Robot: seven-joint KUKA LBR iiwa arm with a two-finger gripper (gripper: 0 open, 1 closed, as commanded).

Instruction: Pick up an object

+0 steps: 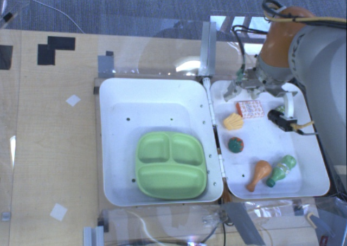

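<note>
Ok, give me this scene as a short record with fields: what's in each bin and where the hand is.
left bin: green divided plate
right bin: red-and-white box, yellow wedge, small green-and-red ball, drumstick toy, green bottle
hand: over the right bin's far end, beside the box
held: nothing seen between the fingers

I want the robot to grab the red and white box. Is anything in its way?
Nothing visible is. The gripper hangs just above the red-and-white box in the right bin; the yellow wedge lies beside it.
</note>
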